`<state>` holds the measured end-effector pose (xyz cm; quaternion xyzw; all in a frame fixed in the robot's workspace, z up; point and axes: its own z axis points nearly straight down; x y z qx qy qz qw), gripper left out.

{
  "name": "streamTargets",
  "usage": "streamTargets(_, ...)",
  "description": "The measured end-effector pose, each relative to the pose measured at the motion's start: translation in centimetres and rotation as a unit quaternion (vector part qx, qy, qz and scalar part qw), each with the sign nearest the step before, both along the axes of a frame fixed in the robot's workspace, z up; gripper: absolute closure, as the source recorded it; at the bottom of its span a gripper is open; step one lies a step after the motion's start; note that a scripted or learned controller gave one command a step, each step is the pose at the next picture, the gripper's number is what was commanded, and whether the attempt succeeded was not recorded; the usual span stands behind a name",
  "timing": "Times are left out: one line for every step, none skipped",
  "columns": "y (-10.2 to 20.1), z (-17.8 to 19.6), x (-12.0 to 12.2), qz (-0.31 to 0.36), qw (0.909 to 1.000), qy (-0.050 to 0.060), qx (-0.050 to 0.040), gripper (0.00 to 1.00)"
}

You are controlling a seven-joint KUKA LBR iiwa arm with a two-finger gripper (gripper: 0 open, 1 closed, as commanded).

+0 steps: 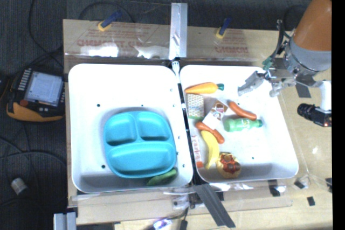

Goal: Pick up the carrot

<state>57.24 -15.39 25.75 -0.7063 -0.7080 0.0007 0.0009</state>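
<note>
The carrot [202,87], orange with a green tip at its right end, lies at the back left of the right bin [280,137]. My gripper [259,88] hovers over the back right part of the same bin, to the right of the carrot and apart from it. Its fingers are spread open and hold nothing.
In the right bin lie a red sausage [242,110], a green bottle [242,124], a banana [212,151], a red fruit [229,165] and small boxes [195,106]. The left bin [86,116] holds a blue divided plate [140,143] and a green vegetable [161,177].
</note>
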Motion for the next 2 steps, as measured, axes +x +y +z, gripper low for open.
streamTargets(1.3, 9.7, 4.9, 0.067, 0.9977, -0.001, -0.0011, 0.0)
streamTargets(0.8, 2.1, -0.4, 0.091, 0.9958, 0.0, -0.0006, 0.0)
